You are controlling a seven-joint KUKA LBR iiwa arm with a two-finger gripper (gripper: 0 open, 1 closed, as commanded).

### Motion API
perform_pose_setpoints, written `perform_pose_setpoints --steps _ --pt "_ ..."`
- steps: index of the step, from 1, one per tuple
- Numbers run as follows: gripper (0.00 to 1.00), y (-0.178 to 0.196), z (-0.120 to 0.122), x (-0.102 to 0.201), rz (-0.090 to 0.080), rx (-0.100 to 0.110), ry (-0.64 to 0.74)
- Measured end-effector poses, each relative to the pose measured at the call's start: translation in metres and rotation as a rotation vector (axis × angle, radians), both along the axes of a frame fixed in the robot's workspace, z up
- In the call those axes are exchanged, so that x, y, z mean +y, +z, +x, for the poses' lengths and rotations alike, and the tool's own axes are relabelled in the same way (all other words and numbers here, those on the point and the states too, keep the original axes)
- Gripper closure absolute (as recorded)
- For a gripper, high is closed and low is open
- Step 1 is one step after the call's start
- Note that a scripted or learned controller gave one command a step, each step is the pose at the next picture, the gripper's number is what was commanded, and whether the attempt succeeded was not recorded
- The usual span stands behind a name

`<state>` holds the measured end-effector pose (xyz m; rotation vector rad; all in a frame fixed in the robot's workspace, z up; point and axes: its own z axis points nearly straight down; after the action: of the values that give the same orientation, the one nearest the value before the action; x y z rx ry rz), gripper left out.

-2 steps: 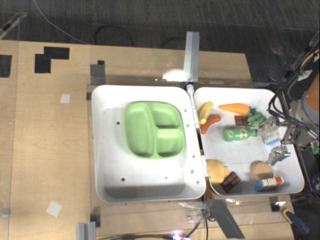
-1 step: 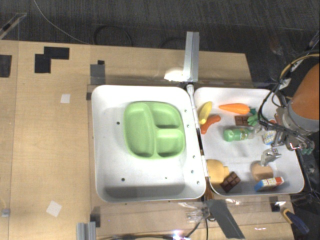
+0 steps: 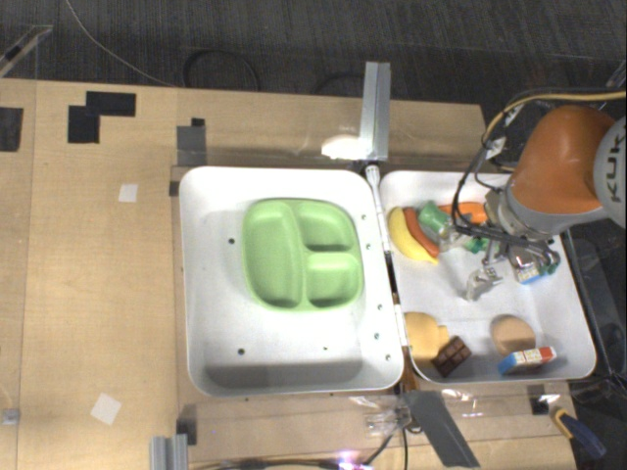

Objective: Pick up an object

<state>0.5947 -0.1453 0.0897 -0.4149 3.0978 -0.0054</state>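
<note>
The arm reaches in from the right with its claw low over the middle of the right bin; whether the claw is open or closed I cannot tell, since it is small and seen from above, and nothing clearly sits in it. The things to pick from lie around it: a banana with a red and green toy and an orange piece against it at the bin's far left, a tan bun and a brown block near the front left, a round tan piece and a small blue and red box at the front right. The left bin holds a green divided plate. The risk, as I judge it, is that the claw comes down on bare bin floor between these things and closes on nothing, or nudges the crowded pile by the banana and grips two pieces badly
</note>
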Motion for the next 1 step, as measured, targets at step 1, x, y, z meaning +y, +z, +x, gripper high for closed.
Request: perform_pose_setpoints --steps 1 --pt "0.0 0.0012 -0.0626 -0.0014 -0.001 0.001 0.01"
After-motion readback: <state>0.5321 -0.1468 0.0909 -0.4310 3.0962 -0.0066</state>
